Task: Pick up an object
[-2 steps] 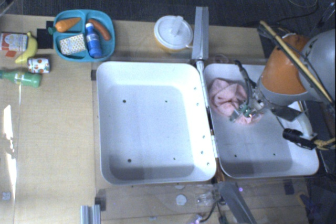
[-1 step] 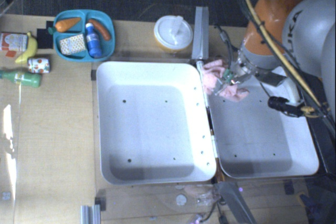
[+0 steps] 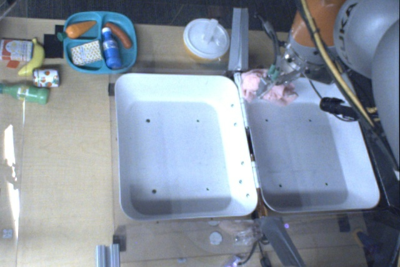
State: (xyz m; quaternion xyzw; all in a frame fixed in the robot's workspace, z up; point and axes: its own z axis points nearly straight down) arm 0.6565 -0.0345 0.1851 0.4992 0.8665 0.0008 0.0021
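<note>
The tool [image 3: 275, 79] sits at the pink object [image 3: 257, 85] in the right bin's [image 3: 312, 153] far-left corner; finger state cannot be told. Confirm grip, then lift vertically, clear of the wall.

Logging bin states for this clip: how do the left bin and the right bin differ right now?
The left bin shows bare white floor, while the right bin has a pink object in its far left corner. The claw hangs over that corner of the right bin; nothing reaches over the left bin. Both are shallow, white, and sit side by side.
</note>
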